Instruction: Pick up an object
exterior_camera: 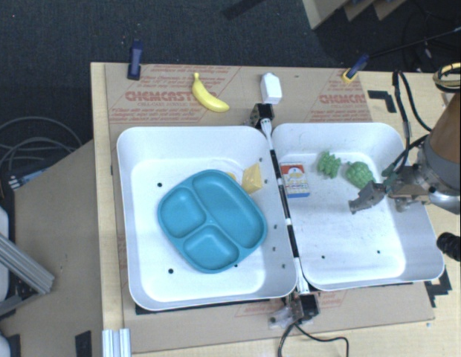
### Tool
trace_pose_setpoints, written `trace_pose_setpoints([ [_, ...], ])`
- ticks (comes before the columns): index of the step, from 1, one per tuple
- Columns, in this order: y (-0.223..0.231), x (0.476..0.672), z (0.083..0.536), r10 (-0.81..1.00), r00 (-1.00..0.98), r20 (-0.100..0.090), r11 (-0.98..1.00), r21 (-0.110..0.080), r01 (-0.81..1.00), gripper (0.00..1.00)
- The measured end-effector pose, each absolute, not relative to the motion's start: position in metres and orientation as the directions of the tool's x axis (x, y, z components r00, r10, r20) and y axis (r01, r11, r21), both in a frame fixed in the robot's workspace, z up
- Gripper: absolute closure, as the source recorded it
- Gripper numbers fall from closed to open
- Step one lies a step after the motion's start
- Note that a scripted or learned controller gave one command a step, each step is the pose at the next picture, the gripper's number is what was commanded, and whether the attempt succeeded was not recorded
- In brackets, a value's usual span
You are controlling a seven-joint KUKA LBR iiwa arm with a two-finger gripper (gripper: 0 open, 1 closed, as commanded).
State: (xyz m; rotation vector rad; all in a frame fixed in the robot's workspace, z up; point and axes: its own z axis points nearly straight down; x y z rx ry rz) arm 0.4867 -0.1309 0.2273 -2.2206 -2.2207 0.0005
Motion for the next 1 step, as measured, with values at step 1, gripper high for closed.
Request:
trace_pose_setpoints([
  [1,-0.1414,0.5547,0.1288,1.000,0.000,0.000,0.000,-0.002,1.000,0.00],
])
